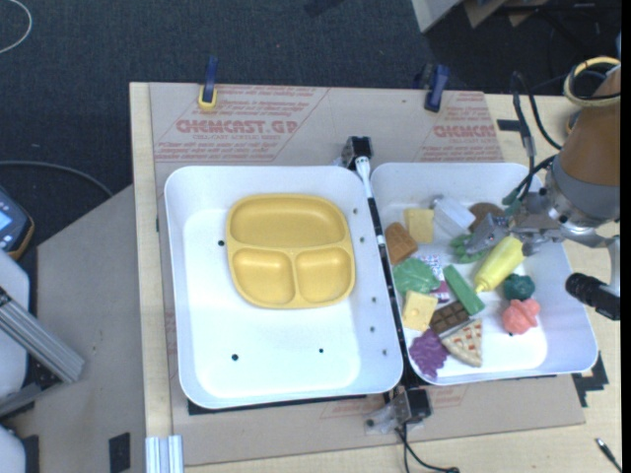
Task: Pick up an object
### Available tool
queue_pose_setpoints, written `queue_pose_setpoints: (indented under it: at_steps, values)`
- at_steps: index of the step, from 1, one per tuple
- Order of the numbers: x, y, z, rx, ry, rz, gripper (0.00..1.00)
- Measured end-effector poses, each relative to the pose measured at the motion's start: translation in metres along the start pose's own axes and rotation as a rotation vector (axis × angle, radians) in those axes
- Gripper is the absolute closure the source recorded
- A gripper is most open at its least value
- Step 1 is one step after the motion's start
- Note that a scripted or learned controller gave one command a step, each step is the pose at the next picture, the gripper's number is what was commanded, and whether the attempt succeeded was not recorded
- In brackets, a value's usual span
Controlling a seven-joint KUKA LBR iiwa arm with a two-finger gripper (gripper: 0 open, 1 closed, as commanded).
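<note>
My gripper (485, 233) reaches in from the right and hangs low over the upper middle of the right bin (572, 348). It sits just above a yellow corn-like toy (499, 261), close to a white piece (450, 214). Around it lie several toy foods: a brown bread piece (399, 241), a yellow cheese square (421, 225), green lettuce (414, 275), a green cucumber (461, 290), a dark green broccoli (517, 287) and a red strawberry (521, 316). I see nothing lifted clear of the bin.
Left bin (197, 343) holds a yellow divided plate (291, 249). Near the right bin's front lie a yellow block (419, 310), chocolate bar (449, 318), pizza slice (464, 343) and purple grapes (427, 353). A black divider (380, 264) runs between the bins.
</note>
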State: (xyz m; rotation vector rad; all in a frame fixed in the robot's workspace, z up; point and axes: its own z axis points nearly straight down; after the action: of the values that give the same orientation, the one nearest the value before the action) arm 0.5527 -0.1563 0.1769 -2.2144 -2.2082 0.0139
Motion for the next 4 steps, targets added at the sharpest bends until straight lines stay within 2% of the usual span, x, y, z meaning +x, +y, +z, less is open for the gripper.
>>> queue_pose_setpoints:
  at_steps: [1,2,3,4]
  values:
    - [0.0,0.003,-0.008,-0.015,-0.003,-0.003,0.0]
    - [-0.003,0.0,0.036,-0.011,-0.002,-0.002,0.0]
    - [-0.005,0.007,0.078,-0.036,-0.012,-0.003,0.0]
    - [-0.008,0.011,0.062,-0.053,-0.02,-0.002,1.0]
